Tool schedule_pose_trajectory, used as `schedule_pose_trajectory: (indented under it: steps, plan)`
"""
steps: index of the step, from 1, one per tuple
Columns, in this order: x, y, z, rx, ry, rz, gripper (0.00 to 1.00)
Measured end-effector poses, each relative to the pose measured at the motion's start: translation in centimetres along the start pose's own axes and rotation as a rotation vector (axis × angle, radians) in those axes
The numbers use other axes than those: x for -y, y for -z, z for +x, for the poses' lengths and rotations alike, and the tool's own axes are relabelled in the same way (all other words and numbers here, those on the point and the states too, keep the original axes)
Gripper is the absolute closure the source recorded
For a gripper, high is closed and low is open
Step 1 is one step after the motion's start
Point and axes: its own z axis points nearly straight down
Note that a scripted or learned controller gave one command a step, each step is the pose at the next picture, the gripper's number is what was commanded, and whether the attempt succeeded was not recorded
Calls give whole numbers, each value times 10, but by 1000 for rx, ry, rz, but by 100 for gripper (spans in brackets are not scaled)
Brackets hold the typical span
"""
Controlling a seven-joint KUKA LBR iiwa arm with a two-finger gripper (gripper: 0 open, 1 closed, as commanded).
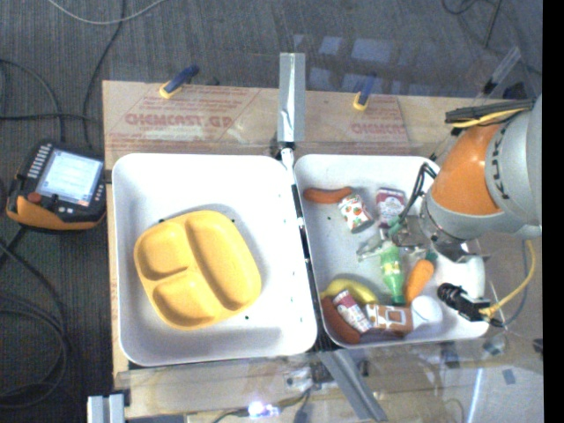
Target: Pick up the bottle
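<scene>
The bottle (390, 276) is small and green and lies in the middle of the right bin (310, 236), its upper end under the gripper. My gripper (397, 234) hangs low over the bin at that upper end, reaching in from the right under the arm's orange band (465, 186). From this angle I cannot make out whether it touches the bottle. An orange carrot (419, 278) lies right beside the bottle on its right.
In the right bin a sausage (328, 195), a small strawberry carton (352, 211) and a red packet (389, 203) lie at the back. A banana (348, 287), another carton (388, 317) and a white object (427, 309) lie at the front. The left bin holds a yellow divided plate (197, 267).
</scene>
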Motion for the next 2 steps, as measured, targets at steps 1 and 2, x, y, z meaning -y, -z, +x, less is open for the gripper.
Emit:
schedule_pose_trajectory:
  steps: [1,2]
  plan:
    - [-2,10,0,1,1,-5,100]
    - [-17,93,41,3,-135,10,100]
